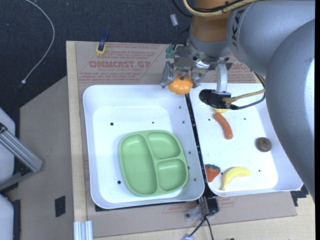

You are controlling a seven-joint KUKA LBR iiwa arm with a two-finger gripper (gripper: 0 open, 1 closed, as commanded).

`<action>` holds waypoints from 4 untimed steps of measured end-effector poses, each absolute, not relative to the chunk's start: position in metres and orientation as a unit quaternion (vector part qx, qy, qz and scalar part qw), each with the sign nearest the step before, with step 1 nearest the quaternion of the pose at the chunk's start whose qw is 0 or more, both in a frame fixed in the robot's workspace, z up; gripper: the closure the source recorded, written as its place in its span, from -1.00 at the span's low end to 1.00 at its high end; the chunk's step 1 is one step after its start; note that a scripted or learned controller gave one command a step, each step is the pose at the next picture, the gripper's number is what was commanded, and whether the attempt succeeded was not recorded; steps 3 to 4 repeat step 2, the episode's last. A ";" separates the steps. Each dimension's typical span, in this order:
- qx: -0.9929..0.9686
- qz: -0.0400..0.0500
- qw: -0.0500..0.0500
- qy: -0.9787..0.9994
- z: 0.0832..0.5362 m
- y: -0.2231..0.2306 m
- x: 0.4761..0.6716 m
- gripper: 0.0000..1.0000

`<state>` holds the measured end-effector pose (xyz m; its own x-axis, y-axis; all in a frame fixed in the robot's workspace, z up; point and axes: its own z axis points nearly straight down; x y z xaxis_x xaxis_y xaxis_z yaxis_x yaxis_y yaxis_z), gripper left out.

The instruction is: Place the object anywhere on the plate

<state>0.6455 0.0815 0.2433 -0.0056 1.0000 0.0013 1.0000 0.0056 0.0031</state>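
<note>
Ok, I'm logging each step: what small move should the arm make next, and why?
Probably carry the orange fruit toward the camera and left, over the green plate. The fruit sits between the claw fingers at the left bin's far right corner, well short of the plate.

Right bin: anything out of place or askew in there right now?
One thing: the strawberry sits jammed against the right bin's left wall near the banana, partly tucked at the divider. The sausage and brown piece lie flat, apart.

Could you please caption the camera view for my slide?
Claw holds an orange toy fruit over the left bin's far edge, short of the green plate.
</note>
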 end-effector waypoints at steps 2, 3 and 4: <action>0.707 0.001 0.001 0.708 0.232 0.141 0.648 -1.00; 0.707 0.001 0.001 0.708 0.232 0.141 0.648 -1.00; 0.707 0.001 0.001 0.708 0.232 0.141 0.648 -1.00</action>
